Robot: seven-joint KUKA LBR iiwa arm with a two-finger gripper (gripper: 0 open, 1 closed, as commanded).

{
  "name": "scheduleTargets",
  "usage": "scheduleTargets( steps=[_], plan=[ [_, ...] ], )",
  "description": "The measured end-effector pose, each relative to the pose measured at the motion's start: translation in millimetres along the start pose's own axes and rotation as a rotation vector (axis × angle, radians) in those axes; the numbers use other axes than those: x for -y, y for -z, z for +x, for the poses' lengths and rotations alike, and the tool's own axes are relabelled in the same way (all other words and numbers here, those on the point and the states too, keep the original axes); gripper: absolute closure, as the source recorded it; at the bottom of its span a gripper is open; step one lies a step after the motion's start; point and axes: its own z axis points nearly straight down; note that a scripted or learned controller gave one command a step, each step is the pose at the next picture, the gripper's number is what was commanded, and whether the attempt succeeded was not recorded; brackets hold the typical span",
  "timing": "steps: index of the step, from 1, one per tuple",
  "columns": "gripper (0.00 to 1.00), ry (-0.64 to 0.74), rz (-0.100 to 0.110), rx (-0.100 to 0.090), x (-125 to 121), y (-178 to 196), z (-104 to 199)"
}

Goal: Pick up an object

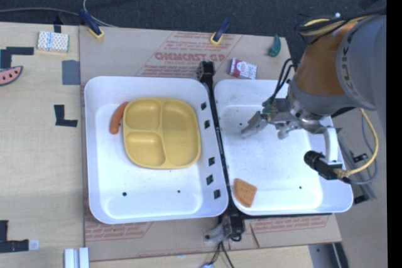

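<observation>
Nothing's been picked up yet as far as I can see. The pincer (269,126) hangs over the right bin (314,201) with its fingers spread apart and nothing between them. Closest candidate is the orange cracker (245,192), below and a bit left of the pincer. The yellow plate (162,132) and sausage (117,118) sit well off to its left, so the whole grab is still to do.

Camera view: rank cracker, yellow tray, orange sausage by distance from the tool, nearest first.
From the tool, over the right bin:
1. Cracker, right bin's front-left corner.
2. Yellow tray, middle of the left bin.
3. Orange sausage, against the tray's left edge.
</observation>
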Motion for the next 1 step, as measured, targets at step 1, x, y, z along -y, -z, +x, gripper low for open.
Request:
scheduleTargets(
  steps=[1],
  plan=[
    [0.00, 0.001, 0.002, -0.002, 16.0, -95.8, -15.0]
  ],
)
